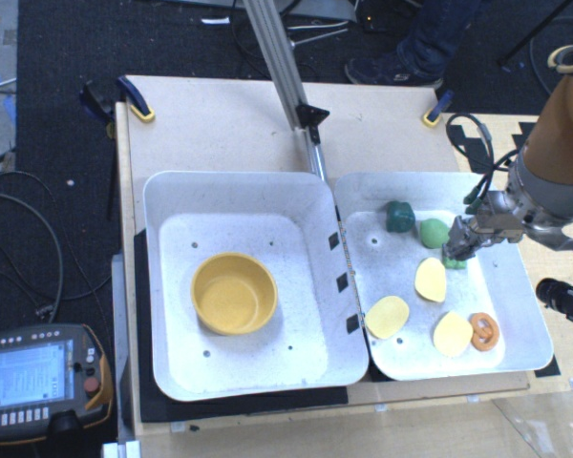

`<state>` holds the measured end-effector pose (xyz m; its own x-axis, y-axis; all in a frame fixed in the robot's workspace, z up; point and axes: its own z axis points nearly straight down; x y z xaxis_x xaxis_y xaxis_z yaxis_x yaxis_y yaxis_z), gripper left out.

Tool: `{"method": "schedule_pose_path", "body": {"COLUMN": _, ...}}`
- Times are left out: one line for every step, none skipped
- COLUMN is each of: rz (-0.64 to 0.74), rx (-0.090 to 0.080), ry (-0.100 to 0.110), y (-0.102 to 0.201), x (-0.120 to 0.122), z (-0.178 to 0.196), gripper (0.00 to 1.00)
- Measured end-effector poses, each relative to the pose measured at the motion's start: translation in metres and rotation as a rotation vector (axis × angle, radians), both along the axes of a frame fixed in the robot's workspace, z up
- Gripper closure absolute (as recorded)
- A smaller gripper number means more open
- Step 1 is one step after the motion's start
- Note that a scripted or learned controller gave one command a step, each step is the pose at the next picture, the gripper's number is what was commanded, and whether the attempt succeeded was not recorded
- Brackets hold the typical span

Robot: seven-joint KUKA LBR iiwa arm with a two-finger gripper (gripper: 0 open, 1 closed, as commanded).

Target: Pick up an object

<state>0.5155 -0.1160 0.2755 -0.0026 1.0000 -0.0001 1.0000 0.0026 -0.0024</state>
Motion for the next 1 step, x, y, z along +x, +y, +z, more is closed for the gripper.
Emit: {"method": "schedule_pose_path", "body": {"rz": 0.0, "rx": 0.0, "ry": 0.0, "y": 0.0, "x": 0.0, "z": 0.0, "gripper": 0.0}}
